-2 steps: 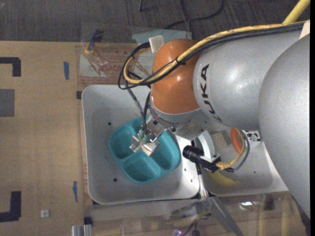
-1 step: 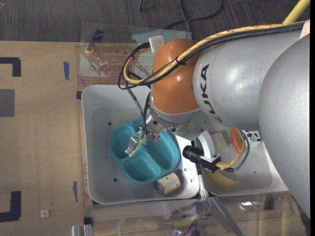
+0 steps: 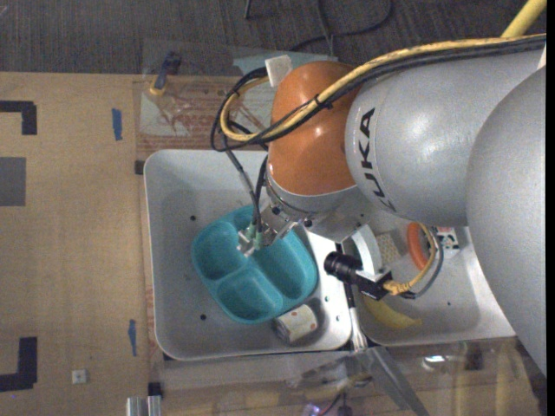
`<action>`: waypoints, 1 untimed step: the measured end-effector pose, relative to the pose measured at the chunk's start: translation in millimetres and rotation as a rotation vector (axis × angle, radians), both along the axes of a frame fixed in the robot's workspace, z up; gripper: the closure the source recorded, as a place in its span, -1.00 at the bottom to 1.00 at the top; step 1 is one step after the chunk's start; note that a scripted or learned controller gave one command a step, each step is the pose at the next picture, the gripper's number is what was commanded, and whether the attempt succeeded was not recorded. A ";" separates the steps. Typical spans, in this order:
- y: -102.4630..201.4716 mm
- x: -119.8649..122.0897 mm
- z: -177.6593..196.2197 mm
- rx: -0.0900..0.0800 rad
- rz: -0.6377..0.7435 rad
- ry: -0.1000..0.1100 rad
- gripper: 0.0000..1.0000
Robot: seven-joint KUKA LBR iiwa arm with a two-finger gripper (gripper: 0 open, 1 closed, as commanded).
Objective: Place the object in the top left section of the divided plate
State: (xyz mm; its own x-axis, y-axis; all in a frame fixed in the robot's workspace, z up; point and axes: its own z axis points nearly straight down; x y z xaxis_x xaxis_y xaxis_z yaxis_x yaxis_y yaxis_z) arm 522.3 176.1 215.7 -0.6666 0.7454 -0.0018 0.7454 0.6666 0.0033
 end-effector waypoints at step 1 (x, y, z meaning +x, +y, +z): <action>-4.9 -43.8 8.0 -0.001 0.186 0.004 1.00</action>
State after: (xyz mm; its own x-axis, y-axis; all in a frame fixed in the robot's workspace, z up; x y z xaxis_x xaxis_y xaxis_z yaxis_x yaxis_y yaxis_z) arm 478.5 171.2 223.7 -0.7932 0.6090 0.0006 0.6090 0.7932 0.0000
